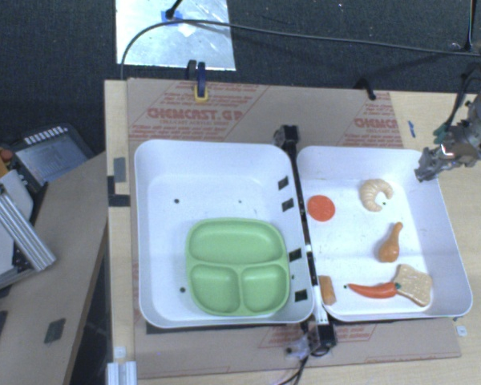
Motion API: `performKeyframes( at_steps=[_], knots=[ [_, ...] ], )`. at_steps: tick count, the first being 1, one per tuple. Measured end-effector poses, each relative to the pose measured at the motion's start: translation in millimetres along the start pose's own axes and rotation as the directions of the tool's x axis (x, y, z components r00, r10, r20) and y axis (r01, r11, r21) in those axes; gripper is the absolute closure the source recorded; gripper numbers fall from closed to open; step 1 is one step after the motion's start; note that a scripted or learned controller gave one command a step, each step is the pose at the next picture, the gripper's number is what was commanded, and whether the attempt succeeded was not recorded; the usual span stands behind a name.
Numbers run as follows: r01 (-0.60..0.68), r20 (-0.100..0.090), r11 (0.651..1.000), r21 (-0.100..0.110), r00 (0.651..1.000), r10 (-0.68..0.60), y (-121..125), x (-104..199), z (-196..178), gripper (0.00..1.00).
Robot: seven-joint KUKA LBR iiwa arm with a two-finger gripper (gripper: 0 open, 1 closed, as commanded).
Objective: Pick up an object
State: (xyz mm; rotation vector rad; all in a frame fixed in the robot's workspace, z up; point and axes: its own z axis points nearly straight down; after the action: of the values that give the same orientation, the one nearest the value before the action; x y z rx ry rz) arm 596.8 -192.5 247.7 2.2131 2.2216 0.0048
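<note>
From the overhead camera view I have both white bins in front of me on the worktop (433,103). The left bin (156,167) carries a green divided tray (236,265) and nothing I would go for. The right bin (433,215) is where the pickable things lie: a croissant (377,193) near the top, an orange-red disc (321,208) to its left close to the divider, a drumstick (390,245) below the croissant, and along the near wall a red chilli (373,290) touching a slice of toast (413,285), with a small tan piece (327,289) tucked into the near-left corner.

The claw (430,168) hangs at the far right rim of the right bin, beside the croissant but apart from it, and above or at the wall, not among the objects. It is small and dark at this angle, so I cannot tell how wide it stands; I see nothing in it.

My worries from here: coming down this close to the rim, the claw could strike the bin wall and shove the bin. The croissant is rounded and may roll out of a pinch. The chilli and toast touch, so a grab there could catch both or knock one aside. The corner piece leaves little room against the walls.
</note>
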Motion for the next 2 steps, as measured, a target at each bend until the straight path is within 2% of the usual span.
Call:
performKeyframes(
  at_steps=[1, 2],
  knots=[
    [0.005, -0.003, 1.000, 0.004, 1.000, -0.005, 5, 53, -7, 1.00],
    [0.004, -0.003, 1.000, 0.005, 1.000, -0.004, 4, 103, 6, 1.00]
  ],
)
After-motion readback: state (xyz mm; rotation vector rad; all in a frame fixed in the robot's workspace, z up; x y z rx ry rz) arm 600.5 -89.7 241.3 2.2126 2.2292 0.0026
